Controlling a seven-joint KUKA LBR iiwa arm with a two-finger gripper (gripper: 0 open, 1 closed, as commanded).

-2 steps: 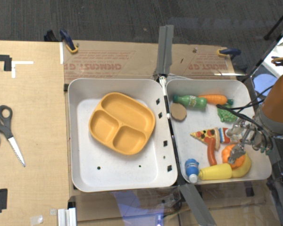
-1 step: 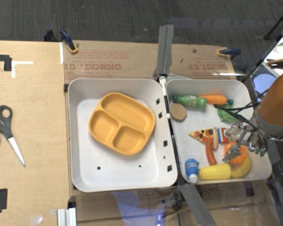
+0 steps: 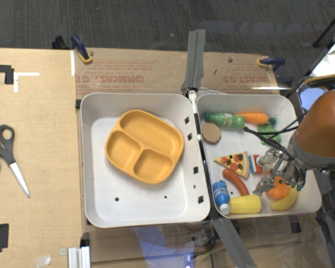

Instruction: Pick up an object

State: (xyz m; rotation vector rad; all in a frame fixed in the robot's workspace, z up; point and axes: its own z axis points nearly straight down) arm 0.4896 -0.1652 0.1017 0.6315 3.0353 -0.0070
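Observation:
The right bin (image 3: 251,100) holds several toy foods. A green bottle (image 3: 224,119) and a carrot (image 3: 252,117) lie at its back, with a brown disc (image 3: 211,133) beside them. A pizza slice (image 3: 233,162), a red sausage (image 3: 236,182), a blue bottle (image 3: 220,196) and a yellow block (image 3: 245,205) sit toward the front. My gripper (image 3: 277,175) is low in the bin's front right corner, over an orange piece (image 3: 278,191) and a banana (image 3: 285,201). A small red and white item (image 3: 255,163) lies just left of it.
The left bin (image 3: 95,166) holds an orange divided plate (image 3: 144,146). Scissors (image 3: 8,156) lie on the bench at far left. A grey divider post (image 3: 195,60) stands behind the bins. Dark cables (image 3: 271,132) trail across the right bin's back right.

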